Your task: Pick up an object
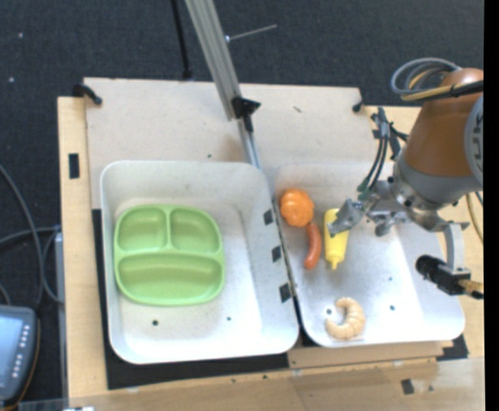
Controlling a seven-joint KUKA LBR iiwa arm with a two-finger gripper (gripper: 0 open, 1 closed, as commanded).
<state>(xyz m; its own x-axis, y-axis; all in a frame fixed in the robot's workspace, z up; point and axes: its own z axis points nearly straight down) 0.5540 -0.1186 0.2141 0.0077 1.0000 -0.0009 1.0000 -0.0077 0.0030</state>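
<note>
Tool (341, 219) over the right bin (420, 311) — just above a yellow corn cob (336, 247), beside sausage (312, 246) and orange (297, 207).

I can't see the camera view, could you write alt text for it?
A grey and orange robot arm reaches in from the right, its gripper just above a yellow corn cob in the right bin, which also holds a sausage, an orange and a croissant. The left bin holds a green divided plate.
</note>
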